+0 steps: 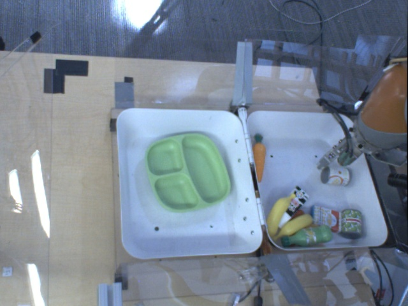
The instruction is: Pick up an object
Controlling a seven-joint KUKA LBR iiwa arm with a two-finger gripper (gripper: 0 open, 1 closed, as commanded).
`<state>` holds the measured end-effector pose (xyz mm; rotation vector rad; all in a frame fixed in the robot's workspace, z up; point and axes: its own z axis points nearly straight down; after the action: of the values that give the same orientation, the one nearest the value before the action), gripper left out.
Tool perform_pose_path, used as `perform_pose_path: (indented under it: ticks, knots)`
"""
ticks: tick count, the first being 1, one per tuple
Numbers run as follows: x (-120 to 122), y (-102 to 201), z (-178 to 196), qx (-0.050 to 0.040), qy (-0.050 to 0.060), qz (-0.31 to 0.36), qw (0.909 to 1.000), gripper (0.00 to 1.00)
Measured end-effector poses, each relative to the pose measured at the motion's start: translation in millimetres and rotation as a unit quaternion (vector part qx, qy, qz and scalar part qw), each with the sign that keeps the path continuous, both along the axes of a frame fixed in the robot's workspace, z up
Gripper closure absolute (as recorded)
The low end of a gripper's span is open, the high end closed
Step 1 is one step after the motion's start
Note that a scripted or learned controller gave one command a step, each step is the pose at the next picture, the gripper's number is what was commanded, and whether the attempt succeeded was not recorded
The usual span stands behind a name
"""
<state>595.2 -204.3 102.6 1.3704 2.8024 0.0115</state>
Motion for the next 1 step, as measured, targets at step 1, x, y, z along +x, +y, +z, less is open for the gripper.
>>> perform_pose_path:
  ticks: [1]
  knots:
    - [-0.1, -0.1, -0.1, 0.0001, 0.000, 0.000, 1.0000, 0.00]
